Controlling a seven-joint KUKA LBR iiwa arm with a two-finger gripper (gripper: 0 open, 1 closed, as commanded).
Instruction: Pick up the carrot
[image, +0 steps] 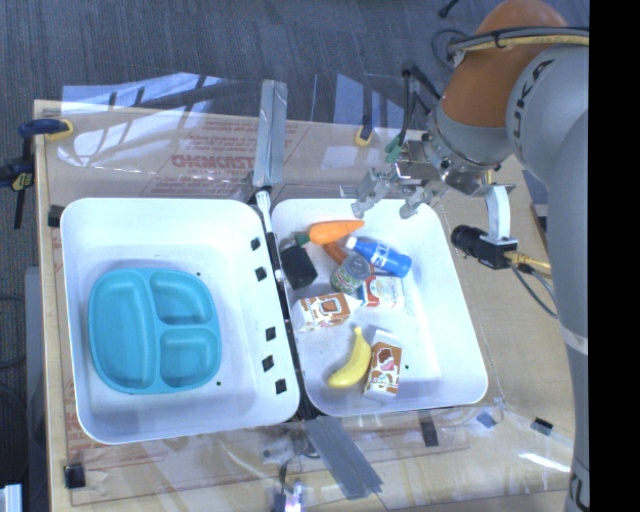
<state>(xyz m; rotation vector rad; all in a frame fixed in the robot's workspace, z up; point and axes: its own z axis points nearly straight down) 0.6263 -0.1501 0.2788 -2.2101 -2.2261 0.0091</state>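
While the carrot (335, 231) lies untouched at the far edge of the right bin (455, 300), just beside the blue bottle (383, 255), the end effector (385, 203) hovers above it, fingers spread and empty; the grasp remains undone.

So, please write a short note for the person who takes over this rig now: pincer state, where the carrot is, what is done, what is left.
Pincer: open, holding nothing, hanging over the far edge of the right bin, just beyond the carrot.
Carrot: lying in the right bin near its far wall, next to the blue bottle and the black object.
Left bin: holds the blue divided tray.
Done: the arm is positioned near the carrot; no grasp made.
Left: lower the pincer onto the carrot, close, lift. The neighbours are close, so the grasp may be tight.
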